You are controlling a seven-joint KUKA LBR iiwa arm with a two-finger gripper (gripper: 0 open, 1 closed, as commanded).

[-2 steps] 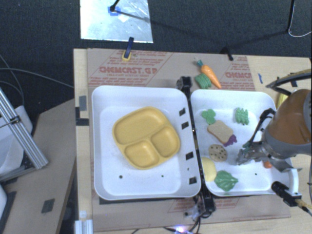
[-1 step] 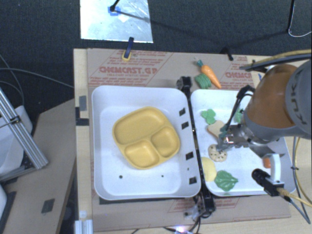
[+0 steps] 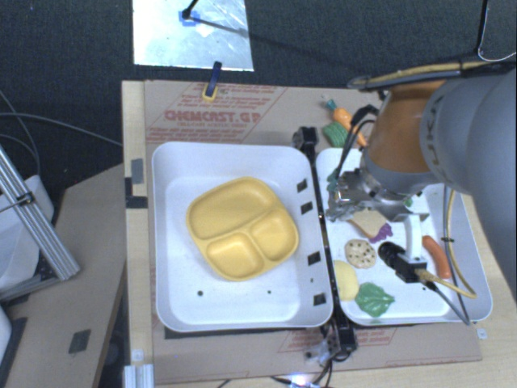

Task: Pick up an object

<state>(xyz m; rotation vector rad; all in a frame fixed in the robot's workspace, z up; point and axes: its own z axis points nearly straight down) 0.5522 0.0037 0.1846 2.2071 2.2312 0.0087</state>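
— Grey arm (image 3: 477,136) low over the right bin (image 3: 477,293), gripper (image 3: 343,200) by its left wall. Fingers?
— Can't tell, the wrist hides them.
— Objects?
— Cookie (image 3: 360,253), green leaf (image 3: 374,298) and orange sausage (image 3: 437,257) lie in that bin; yellow tray (image 3: 242,229) sits in the left bin (image 3: 174,297).

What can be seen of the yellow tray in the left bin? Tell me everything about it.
The yellow tray looks like smooth moulded plastic, rounded at the corners and divided by raised ridges into three compartments: one long section and two smaller ones. It lies flat and right side up, turned at an angle to the bin walls, near the middle of the left bin. Its compartments hold nothing. It rests on the bin floor, apart from the walls.
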